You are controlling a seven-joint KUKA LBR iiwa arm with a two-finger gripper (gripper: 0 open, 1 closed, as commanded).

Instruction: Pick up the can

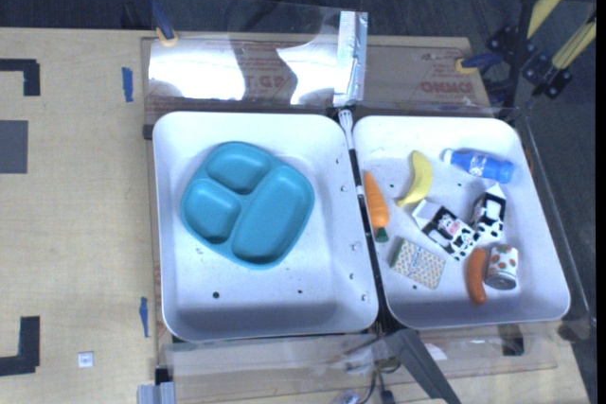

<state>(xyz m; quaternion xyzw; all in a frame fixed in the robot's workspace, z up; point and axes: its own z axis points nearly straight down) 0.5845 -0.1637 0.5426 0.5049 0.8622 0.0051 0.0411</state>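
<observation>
I see the can (502, 266) lying at the lower right of the right bin (544, 298), touching a sausage (474, 275) on its left. A cow toy (489, 217) sits just above. A blue divided plate (248, 202) fills the left bin (180, 298).

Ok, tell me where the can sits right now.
In the camera view, the can lies in the right bin, near its front right corner, beside the orange sausage-shaped toy and just below the black-and-white cow toy.
</observation>
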